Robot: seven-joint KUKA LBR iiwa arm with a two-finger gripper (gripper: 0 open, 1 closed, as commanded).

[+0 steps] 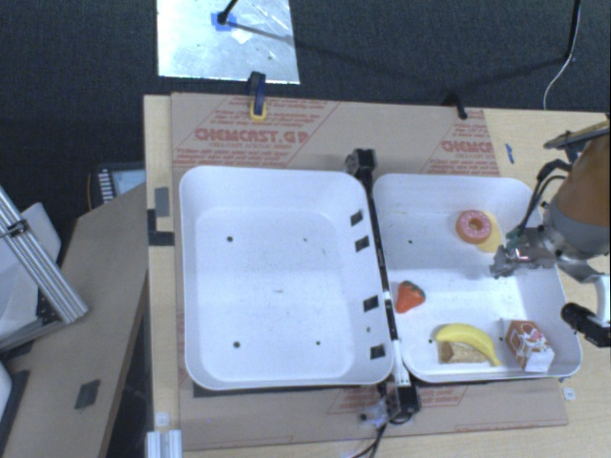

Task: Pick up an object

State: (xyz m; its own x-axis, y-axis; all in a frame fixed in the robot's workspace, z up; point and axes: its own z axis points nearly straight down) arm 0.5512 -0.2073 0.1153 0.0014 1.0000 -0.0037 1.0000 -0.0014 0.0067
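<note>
**Pincer hanging over the right bin, nothing shown between its fingers**

In the camera view, we are looking down at a slant on a table (158,151) carrying two shallow white bins side by side. We are taking the right bin (420,219) as our landmark.

The left bin (272,275) is sitting just beside it, the two rims touching along a dark strip of clips between them.

Inside the right bin, a pink-frosted donut (474,225) is lying toward the far side, with a bit of yellow showing just under its near edge. A small red strawberry-like piece (410,296) is resting near the bin's left wall, close to the clips. A yellow banana (469,339) is lying along the near wall, curving over a brownish slice (460,352) that it is touching. A small red and white box (528,344) is standing in the near right corner, just beside the banana's tip.

The arm is reaching in from the right, and its pincer (505,261) is hanging over the right part of the bin, between the donut and the box, apart from both. We are seeing no object between its fingers, but the tips are too small and blurred here, so we cannot tell whether they are spread or closed.

Beyond the far side of the right bin, a reflective sheet (229,27) is lying on dark flooring.
</note>
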